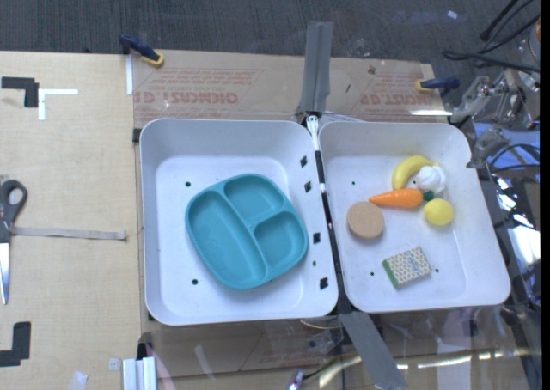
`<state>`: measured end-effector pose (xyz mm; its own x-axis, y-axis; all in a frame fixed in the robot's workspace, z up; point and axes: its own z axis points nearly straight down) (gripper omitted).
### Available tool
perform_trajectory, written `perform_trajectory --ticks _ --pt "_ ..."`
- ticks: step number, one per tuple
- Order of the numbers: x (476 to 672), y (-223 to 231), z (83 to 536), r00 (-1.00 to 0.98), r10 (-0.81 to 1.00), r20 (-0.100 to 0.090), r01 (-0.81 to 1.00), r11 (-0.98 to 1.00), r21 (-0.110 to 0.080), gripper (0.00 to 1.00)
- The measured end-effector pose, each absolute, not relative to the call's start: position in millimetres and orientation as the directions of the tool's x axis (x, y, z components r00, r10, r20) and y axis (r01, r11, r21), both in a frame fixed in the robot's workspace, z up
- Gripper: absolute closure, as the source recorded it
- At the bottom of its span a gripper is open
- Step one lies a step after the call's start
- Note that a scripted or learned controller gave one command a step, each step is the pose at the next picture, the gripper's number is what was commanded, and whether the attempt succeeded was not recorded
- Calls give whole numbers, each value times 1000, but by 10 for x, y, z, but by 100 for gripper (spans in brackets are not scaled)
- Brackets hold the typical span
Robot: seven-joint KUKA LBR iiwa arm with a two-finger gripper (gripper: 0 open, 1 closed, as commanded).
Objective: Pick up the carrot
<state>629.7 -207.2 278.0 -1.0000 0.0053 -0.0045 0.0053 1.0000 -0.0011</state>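
Here the carrot [397,199] lies in the right bin [481,294]; jaws' state cannot be told

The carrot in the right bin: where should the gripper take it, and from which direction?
Grip the carrot at its thick middle, coming from above, fingers closing across its width. It lies flat, tip toward the tan disc; the banana and white piece crowd its green end.

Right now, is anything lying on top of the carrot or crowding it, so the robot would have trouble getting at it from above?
Nothing lies on the carrot; its top is bare. It is crowded, though: the banana and a white object sit just behind it, the lemon at its leafy end, and the round cookie near its tip.
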Motion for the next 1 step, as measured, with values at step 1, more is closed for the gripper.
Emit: perform_trajectory --ticks 1 --pt "6409 -1384 2123 -1000 1 -5 1 1000 -1 0"
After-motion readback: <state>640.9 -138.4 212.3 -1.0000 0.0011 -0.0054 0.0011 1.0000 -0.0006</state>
